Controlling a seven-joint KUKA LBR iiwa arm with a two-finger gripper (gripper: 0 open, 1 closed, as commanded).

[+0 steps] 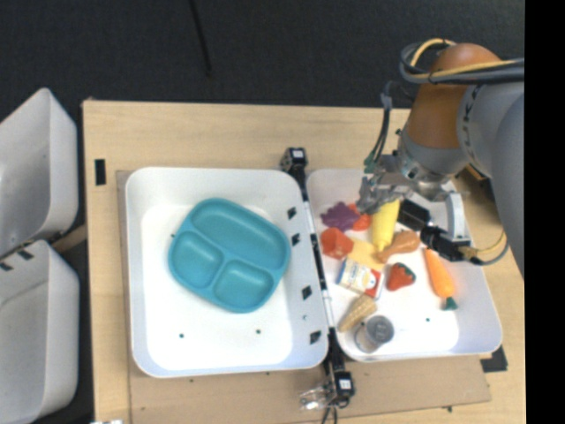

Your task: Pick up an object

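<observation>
**Inspection: gripper over the right bin, yellow item at its tip**

The arm enters from the right, and its gripper hangs low over the back portion of the right bin. Directly at the gripper's tip is a yellow banana-like item. Its long axis runs nearly straight toward and away from the camera's near edge, upper end under the gripper, lower end pointing at the bench front, with a slight lean. Its top touches or disappears beneath the gripper body. Whether the fingers are spread or closed, and whether they have hold of the yellow item, cannot be told from this angle (the wrist hardware hides them).

Other contents of the right bin:
- purple piece, just left of the yellow item
- red-orange piece, below the purple one
- small white packet, near the bin's middle
- strawberry, right of the packet
- carrot, long axis running from upper left to lower right, green tip toward the near right
- tan cone-shaped piece
- round grey can, at the near edge

The left bin holds a teal divided plate, lying flat and tilted diagonally, well apart from the gripper.
</observation>
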